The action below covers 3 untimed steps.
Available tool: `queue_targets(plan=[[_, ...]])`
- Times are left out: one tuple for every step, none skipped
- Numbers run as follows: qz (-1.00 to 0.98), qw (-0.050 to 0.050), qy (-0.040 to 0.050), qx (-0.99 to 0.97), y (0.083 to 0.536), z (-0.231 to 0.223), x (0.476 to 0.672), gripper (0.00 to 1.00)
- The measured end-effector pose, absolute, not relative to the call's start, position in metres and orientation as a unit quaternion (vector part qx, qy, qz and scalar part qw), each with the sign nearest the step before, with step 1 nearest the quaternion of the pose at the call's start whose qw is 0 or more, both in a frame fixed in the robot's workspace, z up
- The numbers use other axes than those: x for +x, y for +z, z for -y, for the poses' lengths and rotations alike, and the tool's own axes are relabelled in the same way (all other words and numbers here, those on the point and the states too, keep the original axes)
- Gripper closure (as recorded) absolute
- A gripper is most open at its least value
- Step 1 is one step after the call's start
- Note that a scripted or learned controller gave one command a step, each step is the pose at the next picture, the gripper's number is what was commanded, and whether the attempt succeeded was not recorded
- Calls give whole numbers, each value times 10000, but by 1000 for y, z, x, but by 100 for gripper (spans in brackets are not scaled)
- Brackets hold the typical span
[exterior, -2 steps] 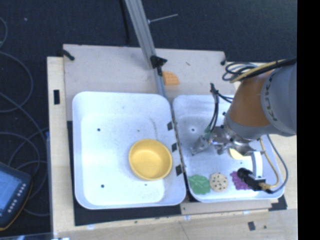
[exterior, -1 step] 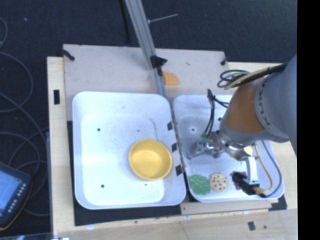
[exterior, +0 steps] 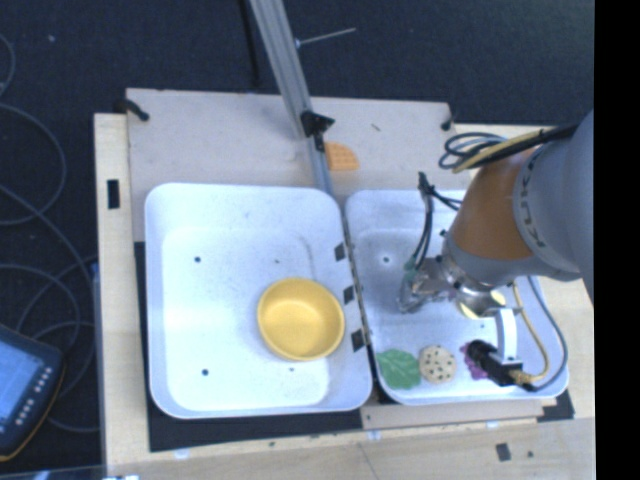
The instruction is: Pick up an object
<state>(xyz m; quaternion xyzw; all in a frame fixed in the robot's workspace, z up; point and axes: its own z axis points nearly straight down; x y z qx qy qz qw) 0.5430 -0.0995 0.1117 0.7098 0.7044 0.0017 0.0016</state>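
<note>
In the left bin [exterior: 180,268] a yellow bowl [exterior: 299,318] sits upright near the divider. The right bin [exterior: 385,218] holds a green leafy piece [exterior: 399,367] and a round speckled cookie [exterior: 436,364] side by side at its front edge. A small purple thing [exterior: 470,367] lies just right of the cookie, partly hidden. My gripper [exterior: 414,294] hangs low over the middle of the right bin, above and behind the green piece and the cookie. Nothing shows between its tips.
A slanted metal rail [exterior: 285,68] runs from the top of the view down to the divider between the bins. A small orange piece [exterior: 341,157] lies on the bench behind the bins. The arm's wrist [exterior: 500,218] covers the right bin's right half.
</note>
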Motion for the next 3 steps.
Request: queue_targets(plan=[[-7052, 28, 19, 7090, 168, 107, 537, 100], [-7083, 36, 24, 7059, 228, 110, 547, 100], [-7087, 26, 19, 7055, 269, 111, 548, 100]])
